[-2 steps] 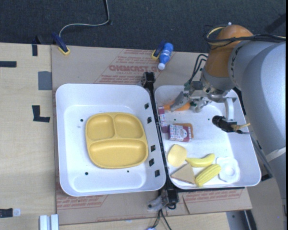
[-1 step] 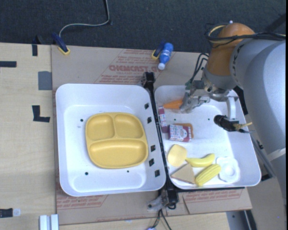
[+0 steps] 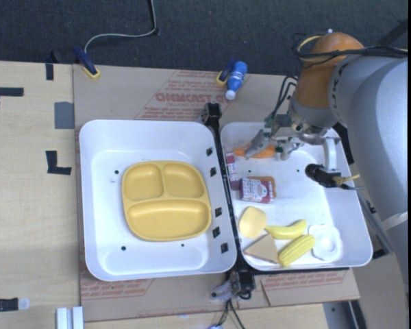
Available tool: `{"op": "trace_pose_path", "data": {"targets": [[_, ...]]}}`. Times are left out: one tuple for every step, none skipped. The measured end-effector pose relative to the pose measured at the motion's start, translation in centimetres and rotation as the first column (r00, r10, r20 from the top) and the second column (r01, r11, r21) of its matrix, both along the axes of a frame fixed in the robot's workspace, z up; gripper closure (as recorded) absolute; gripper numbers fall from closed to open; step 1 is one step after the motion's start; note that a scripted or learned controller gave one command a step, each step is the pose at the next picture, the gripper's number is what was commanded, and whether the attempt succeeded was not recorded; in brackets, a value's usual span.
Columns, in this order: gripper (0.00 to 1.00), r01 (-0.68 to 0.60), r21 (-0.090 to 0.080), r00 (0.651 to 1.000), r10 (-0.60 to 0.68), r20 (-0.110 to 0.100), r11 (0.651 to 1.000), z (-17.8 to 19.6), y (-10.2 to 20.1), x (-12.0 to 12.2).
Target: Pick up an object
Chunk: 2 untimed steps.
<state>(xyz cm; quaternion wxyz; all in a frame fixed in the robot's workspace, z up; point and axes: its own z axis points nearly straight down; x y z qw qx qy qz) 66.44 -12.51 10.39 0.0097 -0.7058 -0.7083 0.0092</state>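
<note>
The gripper hangs low over the far part of the right bin, its fingers spread around an orange carrot-like piece that its body partly covers; whether they pinch it I cannot tell. A maroon packet, banana and corn cob lie nearer. The left bin holds a yellow divided plate.

arm bent low, pincer angled left
</note>
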Motion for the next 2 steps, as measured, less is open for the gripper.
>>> {"op": "trace_pose_path", "data": {"targets": [[1.00, -0.001, 0.000, 1.000, 0.001, -0.001, 1.000, 0.96, 0.03, 0.00], [0.00, -0.001, 0.000, 1.000, 0.001, -0.001, 1.000, 0.93, 0.03, -0.01]]}}
